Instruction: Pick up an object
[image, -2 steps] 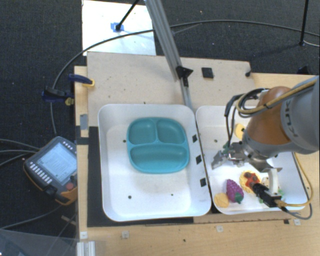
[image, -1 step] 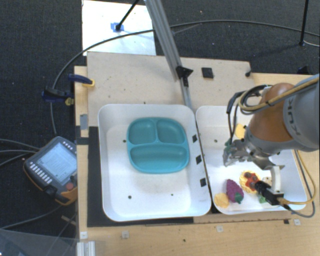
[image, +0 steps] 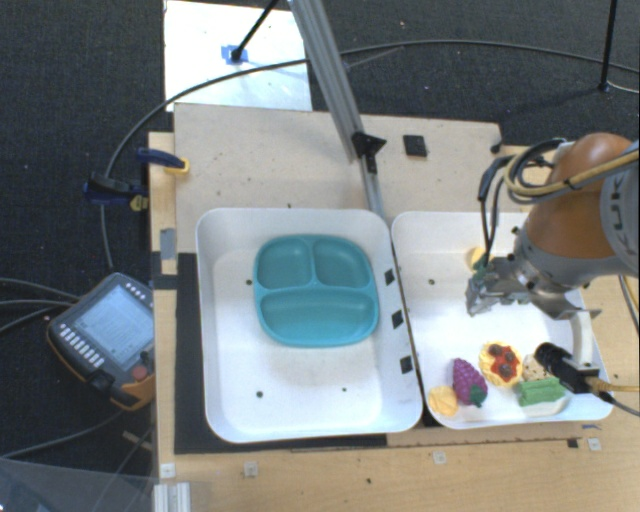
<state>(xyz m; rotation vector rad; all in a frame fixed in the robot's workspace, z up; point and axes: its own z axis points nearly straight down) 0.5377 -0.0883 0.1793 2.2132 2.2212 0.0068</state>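
Note:
My gripper (image: 484, 298) hangs over the middle of the right bin (image: 430, 300), pointing down at bare white floor. A small yellow piece (image: 474, 257) lies just behind it, near the bin's far side. Toward the front of the same bin lie a purple grape bunch (image: 467, 380), a yellow toy (image: 442, 401), a round pizza-like toy (image: 500, 362) and a green and white sandwich toy (image: 541, 390). These sit a short way in front of the gripper, apart from it.
The left bin (image: 225, 330) holds a teal divided plate (image: 316, 290) in its far half. A raised rim with black clips (image: 397, 318) separates the two bins. A slanted metal pole (image: 340, 90) rises behind them.

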